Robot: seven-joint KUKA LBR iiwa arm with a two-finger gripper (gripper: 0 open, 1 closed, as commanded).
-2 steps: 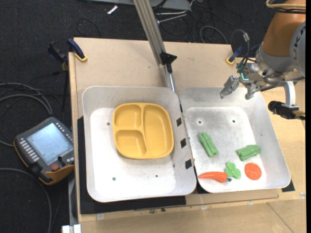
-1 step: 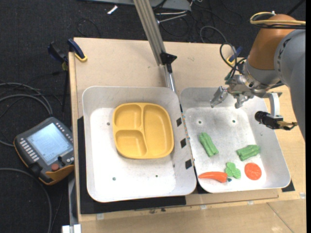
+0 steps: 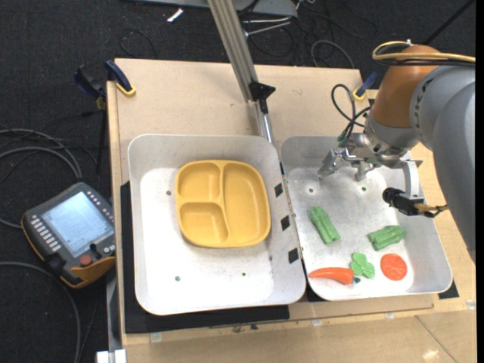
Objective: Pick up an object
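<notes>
The two bins [image 3: 151,203] are white, on a pale tan table [image 3: 189,97]. The divided plate [image 3: 224,203] is plain yellow. Below the silver fingers [image 3: 348,162] lie a ridged green pod [image 3: 324,224], a second green piece [image 3: 386,237], a small green leafy bit [image 3: 362,265], an orange-red carrot [image 3: 331,275] and a red-orange round slice [image 3: 393,266]. The arm [image 3: 442,89] is grey with an orange band.

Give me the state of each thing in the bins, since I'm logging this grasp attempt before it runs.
gripper: above the back of the right bin, nothing between its fingers.
yellow divided plate: flat in the left bin, compartments bare.
green long vegetable: lying flat, apart from the others.
green pod: lying flat.
red round slice: lying flat.
orange carrot: lying on its side, touching the small green piece.
</notes>
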